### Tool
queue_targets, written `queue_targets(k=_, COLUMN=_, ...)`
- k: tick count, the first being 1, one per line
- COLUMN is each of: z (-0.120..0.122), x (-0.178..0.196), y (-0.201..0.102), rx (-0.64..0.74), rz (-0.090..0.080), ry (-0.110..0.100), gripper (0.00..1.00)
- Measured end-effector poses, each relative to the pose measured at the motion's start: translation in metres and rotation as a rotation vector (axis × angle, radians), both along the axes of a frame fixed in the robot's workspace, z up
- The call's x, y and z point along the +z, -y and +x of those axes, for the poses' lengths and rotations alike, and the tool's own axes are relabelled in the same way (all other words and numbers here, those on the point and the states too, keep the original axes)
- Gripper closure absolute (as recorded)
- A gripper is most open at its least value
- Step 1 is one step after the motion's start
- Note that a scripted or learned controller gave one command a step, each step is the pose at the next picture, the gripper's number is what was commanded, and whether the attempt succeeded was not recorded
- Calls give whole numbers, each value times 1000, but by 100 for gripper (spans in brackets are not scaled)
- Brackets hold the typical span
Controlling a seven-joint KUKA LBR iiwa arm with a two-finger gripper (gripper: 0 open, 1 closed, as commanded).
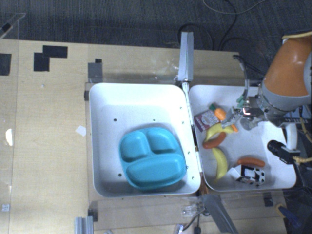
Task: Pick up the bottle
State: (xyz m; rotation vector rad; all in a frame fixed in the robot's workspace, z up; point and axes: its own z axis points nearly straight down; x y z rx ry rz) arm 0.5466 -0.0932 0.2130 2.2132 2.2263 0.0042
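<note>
bench (pixel 44 145) wood | 2 white bins on it: L bin (pixel 100 130), R bin (pixel 280 179)

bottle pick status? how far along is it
Nothing done yet. The end effector sits over the right bin, above the pile with two bananas and sausages. I can't tell which item is the bottle, or see anything held. Grasp and lift remain. The blue tray lies in the left bin.

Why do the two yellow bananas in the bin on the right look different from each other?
The upper banana is small, sharply bent and lies almost sideways. The lower banana is longer, only gently curved, and runs up and down the picture. The upper banana sits among other toys near a red sausage, while the lower banana has bare floor on both sides. Both are yellow and lie in the right bin.
</note>
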Motion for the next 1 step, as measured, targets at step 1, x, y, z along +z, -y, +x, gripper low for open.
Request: queue_targets(k=1, z=-58, x=6, y=61, rx=-106, rz=-1, ry=1, gripper=0)
